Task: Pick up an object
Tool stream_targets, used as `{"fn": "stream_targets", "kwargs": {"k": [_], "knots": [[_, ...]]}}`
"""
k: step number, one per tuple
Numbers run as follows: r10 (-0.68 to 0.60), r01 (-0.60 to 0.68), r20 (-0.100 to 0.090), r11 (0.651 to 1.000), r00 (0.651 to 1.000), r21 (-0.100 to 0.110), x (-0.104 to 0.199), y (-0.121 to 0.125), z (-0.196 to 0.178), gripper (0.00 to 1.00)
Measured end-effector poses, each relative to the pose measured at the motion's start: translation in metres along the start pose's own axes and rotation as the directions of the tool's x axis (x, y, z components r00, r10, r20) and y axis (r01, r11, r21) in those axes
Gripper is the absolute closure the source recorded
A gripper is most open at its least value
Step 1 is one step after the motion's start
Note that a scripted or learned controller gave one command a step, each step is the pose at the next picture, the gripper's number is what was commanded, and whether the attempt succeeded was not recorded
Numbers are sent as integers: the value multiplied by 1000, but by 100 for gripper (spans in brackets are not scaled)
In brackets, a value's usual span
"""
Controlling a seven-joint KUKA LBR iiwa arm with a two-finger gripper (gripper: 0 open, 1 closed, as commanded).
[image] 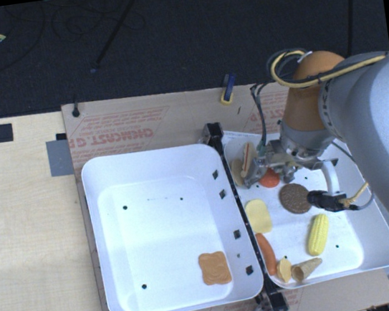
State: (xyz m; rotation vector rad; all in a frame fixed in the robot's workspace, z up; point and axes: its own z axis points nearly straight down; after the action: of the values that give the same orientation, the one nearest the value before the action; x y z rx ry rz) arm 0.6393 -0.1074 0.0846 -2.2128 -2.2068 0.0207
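My gripper (272,168) is low in the far part of the right bin (354,254), under the grey arm and its orange band. A small red round thing (269,178) lies right at the gripper's tip, partly covered by it. Just left of it rests a tan hot-dog bun (244,163). A brown round cookie (295,198) lies just in front of the gripper. Whether the gripper touches or grips the red thing I cannot tell.
The right bin also holds a pale yellow slab (258,215), an orange sausage (267,251), a corn cob (318,234), a cone (307,268) and a small yellow piece (285,269). In the left bin (149,194) an orange waffle (215,267) lies near the front right corner.
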Motion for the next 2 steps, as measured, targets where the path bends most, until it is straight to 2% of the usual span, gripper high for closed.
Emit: {"fn": "stream_targets", "kwargs": {"k": [1, 2], "knots": [[1, -1, 2, 1000, 1000, -9, -26, -1, -1, 0], [0, 0, 0, 1000, 1000, 0, 0, 0, 0, 0]]}}
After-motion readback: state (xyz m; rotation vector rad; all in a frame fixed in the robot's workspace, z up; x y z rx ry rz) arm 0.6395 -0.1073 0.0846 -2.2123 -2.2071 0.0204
